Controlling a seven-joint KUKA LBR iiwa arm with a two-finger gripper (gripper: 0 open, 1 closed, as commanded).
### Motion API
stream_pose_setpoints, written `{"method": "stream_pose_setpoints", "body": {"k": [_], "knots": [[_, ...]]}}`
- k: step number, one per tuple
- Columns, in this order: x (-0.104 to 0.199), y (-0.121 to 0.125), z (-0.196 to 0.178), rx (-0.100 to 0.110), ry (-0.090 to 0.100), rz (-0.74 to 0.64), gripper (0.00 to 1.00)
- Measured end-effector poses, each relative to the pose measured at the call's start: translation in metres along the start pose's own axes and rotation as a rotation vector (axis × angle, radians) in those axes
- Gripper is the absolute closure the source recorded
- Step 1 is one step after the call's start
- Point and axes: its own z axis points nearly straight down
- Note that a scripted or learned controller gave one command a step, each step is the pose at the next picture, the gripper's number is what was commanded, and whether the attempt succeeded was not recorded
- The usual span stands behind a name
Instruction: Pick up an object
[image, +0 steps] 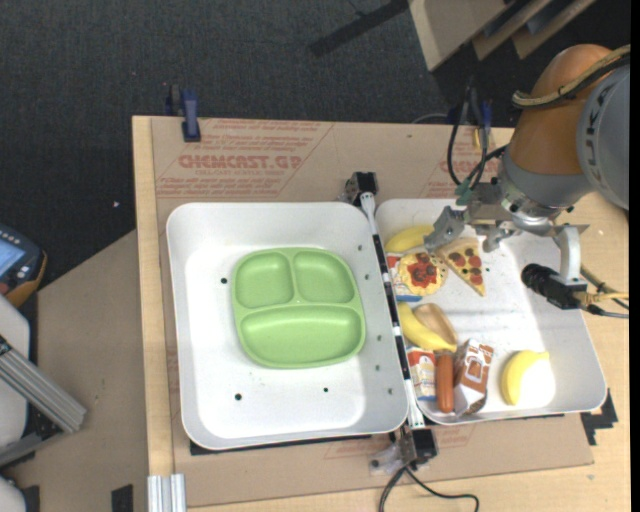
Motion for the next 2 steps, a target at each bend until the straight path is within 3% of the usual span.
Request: {"method": "stream_pose_setpoints", "body": {"k": [1, 2], "knots": [[-0.018, -0.016, 0.077, -0.018, -0.004, -0.001, 0.0], [-0.028, 0.049, 0.087, 0.005, 0.007, -0.001, 0.0]]}}
